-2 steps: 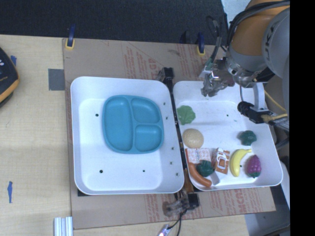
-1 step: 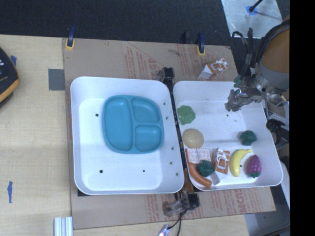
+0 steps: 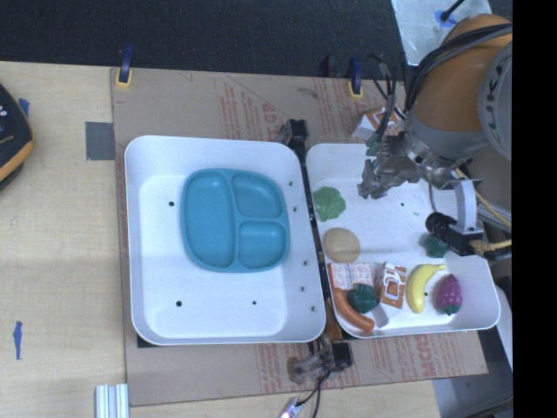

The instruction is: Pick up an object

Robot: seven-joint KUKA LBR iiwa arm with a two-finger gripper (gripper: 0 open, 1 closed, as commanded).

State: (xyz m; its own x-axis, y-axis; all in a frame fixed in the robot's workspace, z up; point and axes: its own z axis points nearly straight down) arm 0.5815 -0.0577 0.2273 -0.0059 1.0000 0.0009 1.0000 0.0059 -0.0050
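My gripper (image 3: 374, 186) hangs over the far part of the right bin (image 3: 402, 212), just right of a flat green leafy piece (image 3: 329, 203). Nothing shows beneath it but bare white floor. Toward the bin's near side lie a tan round lump (image 3: 341, 244), a yellow banana (image 3: 421, 286), a purple berry-like fruit (image 3: 449, 294), an orange sausage shape (image 3: 352, 313) with a dark green piece (image 3: 363, 298) on it, and two small printed packets (image 3: 392, 284). A dark green item (image 3: 434, 246) rests at the right wall, partly under the arm's black fittings.
The left bin (image 3: 152, 259) holds a blue divided plate (image 3: 235, 219) in its middle. A black clamp (image 3: 297, 131) sits at the far end of the seam between the bins. Cables and the arm's grey and orange body (image 3: 461, 77) crowd the right bin's far right corner.
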